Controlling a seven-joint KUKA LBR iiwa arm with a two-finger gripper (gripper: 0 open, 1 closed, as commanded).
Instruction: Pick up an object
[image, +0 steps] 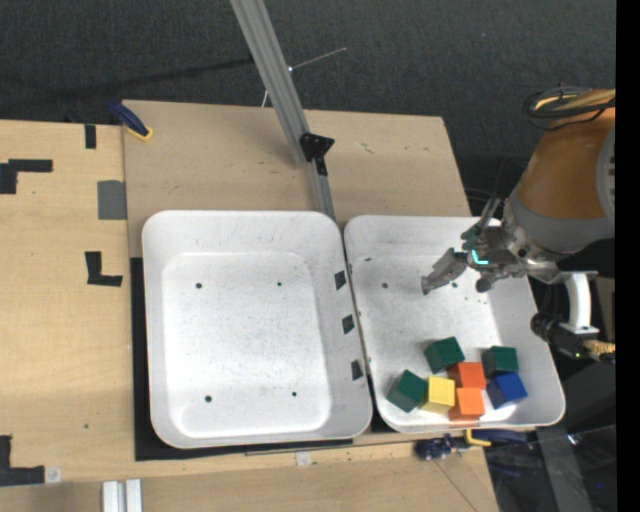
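Several small blocks lie clustered at the near end of the right bin (400, 240): a dark green one (444, 353), another green (407, 390), a third green (500, 358), a yellow one (441, 390), two orange ones (470, 375) and a blue one (508, 387). My gripper (455, 278) hangs over the middle of the right bin, farther back than the blocks and apart from them. Its fingers (435, 279) are spread open with nothing between them.
The left bin (160, 240) sits beside the right one, their rims touching. A slanted metal pole (285, 90) with a black clamp rises behind the bins. A blue and yellow object (130, 118) lies at the far left of the bench.
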